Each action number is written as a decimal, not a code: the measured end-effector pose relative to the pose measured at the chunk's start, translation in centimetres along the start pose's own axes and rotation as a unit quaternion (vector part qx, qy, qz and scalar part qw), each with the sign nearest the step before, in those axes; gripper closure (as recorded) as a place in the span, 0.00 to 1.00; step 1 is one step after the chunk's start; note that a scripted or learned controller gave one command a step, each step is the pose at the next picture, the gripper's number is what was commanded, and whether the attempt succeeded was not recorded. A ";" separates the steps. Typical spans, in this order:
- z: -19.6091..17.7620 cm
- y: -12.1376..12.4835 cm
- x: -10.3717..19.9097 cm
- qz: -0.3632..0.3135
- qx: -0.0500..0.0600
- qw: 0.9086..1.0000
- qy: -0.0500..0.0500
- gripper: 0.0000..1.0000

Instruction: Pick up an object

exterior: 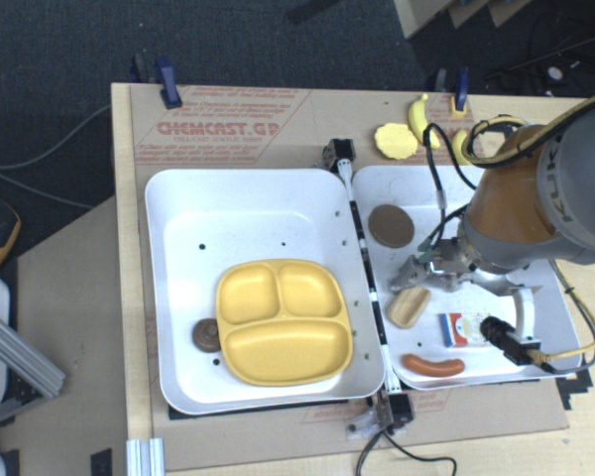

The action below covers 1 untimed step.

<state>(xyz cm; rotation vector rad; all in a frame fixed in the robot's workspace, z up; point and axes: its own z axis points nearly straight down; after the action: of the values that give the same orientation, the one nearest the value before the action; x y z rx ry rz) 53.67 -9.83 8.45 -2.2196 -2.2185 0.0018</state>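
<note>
While the gripper hangs in the right bin, the tan bread roll lies just below it, long axis slanting from lower left to upper right. Finger spread cannot be determined; contact with the roll is likewise unclear.

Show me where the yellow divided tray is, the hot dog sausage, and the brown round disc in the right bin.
yellow divided tray (283, 320): camera view, on the ridge where its compartments meet.
hot dog sausage (433, 366): camera view, on the middle of its length.
brown round disc (391, 226): camera view, on the centre of its top face.
</note>
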 end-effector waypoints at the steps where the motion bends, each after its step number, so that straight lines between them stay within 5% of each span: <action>1: 0.0 -3.2 0.5 0.000 0.001 1.000 0.000 0.00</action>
<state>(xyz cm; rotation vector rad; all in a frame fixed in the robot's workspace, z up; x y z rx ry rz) 50.48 -9.31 8.44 -2.2191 -2.2174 0.0024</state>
